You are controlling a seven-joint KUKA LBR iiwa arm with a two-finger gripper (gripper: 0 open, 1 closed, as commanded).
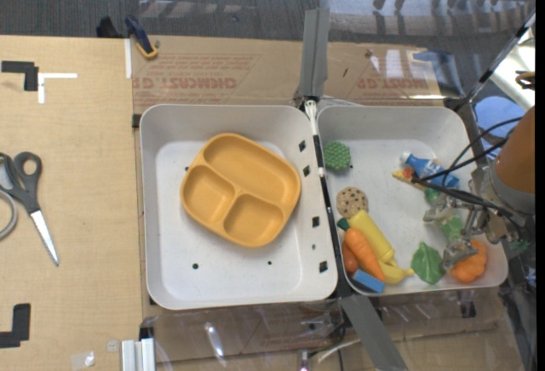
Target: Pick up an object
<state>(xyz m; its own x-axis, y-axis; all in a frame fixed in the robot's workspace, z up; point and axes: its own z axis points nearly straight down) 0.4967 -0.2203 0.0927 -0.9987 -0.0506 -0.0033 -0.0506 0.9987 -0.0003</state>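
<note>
End effector (456,235) low in the right bin (383,116), just left of the orange toy (471,265) at the near right corner; grip state impossible to tell. Best centred squarely over that orange toy, lowered straight, clear of the green leaf (427,263) just left of it.

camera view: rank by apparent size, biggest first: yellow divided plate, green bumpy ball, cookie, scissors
1. yellow divided plate, clearly the largest.
2. scissors, long but thin.
3. green bumpy ball and cookie look about alike; I would not rank one over the other.
</note>
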